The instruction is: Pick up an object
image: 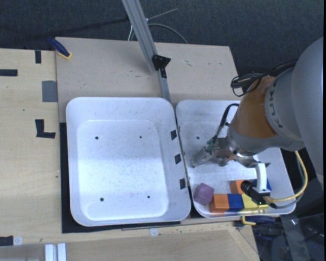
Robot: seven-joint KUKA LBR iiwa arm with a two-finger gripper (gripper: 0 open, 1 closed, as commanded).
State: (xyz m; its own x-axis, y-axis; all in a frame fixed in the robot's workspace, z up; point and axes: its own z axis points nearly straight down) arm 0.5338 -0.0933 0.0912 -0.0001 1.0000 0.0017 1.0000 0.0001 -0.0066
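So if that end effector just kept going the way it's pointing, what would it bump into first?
Probably the bare white floor of the right bin: the end effector points down and leftward there. The purple block lies nearer the camera, off that line. Depth is unclear.

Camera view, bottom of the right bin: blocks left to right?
Purple block → orange block → blue block → yellow block. A second orange piece sits behind the blue one, so I left it out. The gripper is above them over the bin floor.
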